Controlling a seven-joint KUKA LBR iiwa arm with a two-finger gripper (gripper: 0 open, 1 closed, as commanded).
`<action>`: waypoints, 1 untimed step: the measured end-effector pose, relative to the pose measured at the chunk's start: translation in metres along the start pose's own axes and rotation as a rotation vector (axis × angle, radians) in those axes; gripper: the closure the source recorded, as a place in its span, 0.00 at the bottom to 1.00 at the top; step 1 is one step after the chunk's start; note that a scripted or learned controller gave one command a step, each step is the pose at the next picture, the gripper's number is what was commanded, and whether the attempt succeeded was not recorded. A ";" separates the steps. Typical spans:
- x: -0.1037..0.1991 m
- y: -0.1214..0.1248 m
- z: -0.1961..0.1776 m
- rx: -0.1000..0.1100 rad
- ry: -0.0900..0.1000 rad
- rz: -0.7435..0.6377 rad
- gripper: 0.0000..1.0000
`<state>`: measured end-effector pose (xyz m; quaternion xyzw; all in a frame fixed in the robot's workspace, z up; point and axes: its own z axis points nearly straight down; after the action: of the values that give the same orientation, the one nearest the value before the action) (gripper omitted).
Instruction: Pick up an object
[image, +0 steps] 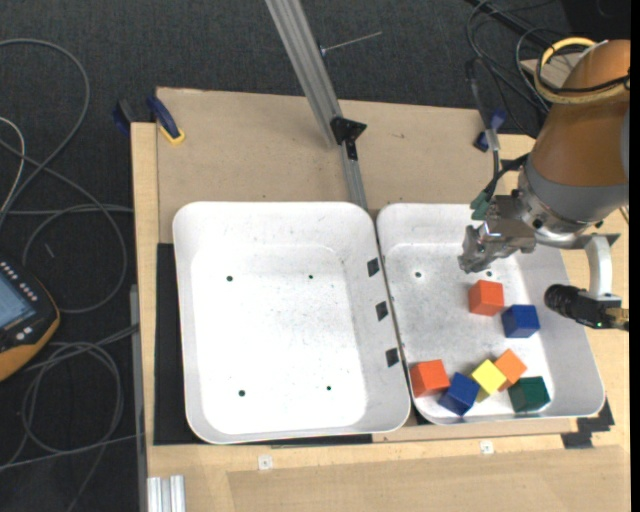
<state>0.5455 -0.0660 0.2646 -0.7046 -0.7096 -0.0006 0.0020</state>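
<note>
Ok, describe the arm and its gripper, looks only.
The arm is a thick rounded grey body with a broad orange band above the wrist. Its gripper is a small, dull grey metal assembly with dark cables running up behind it. A white curved bracket with a black cylindrical fitting sticks out below the wrist.

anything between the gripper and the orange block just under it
No. In the camera view only bare white bin floor separates the gripper from the orange block.
</note>
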 end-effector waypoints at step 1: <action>0.054 0.009 0.000 -0.003 -0.001 0.000 1.00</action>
<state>0.5540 -0.0122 0.2644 -0.7047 -0.7095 -0.0012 0.0005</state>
